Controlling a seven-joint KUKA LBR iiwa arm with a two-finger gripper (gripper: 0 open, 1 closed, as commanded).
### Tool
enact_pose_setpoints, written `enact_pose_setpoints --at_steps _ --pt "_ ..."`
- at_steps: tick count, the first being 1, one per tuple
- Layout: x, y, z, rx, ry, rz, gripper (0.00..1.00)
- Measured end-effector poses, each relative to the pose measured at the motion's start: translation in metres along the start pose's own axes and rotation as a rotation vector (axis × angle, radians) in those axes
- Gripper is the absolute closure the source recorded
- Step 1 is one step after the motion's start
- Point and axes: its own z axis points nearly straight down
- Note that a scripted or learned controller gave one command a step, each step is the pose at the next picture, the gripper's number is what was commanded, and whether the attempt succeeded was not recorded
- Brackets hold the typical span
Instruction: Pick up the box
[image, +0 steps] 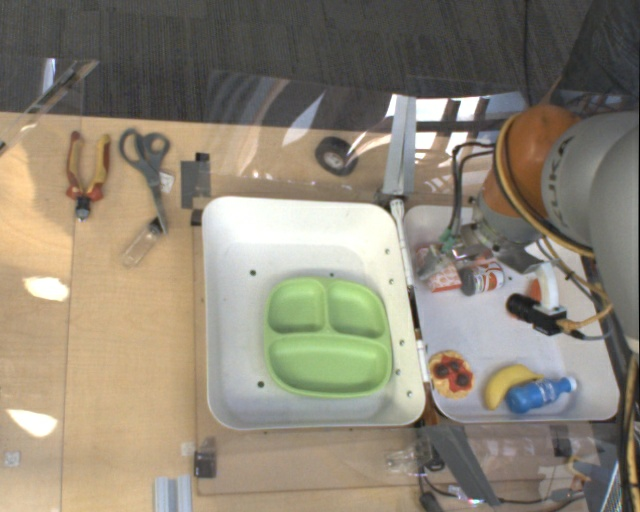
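The box (432, 262), a small crumpled-looking packet in grey and red, lies in the back left corner of the right bin (490, 340), close to the wall shared with the left bin (230, 300). The gripper (456, 244) hangs just over it under the grey arm; whether the jaws are wide, narrow or closed on anything cannot be told, as wrist and cables blur them. Just right of the box a red and white can (482, 279) lies on its side. Nearer the front of that bin sit a round pizza-like toy (452, 372), a banana (505, 383) and a blue bottle (540, 393). The left bin holds a green divided plate (328, 335). Scissors (150, 165) and red-handled pliers (85, 172) lie on the tabletop (100, 380) far left.
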Motion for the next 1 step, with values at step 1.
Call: enact_pose_setpoints --at_steps 1 --pt "0.0562 -0.0233 -0.0944 0.011 0.008 -0.015 1.0"
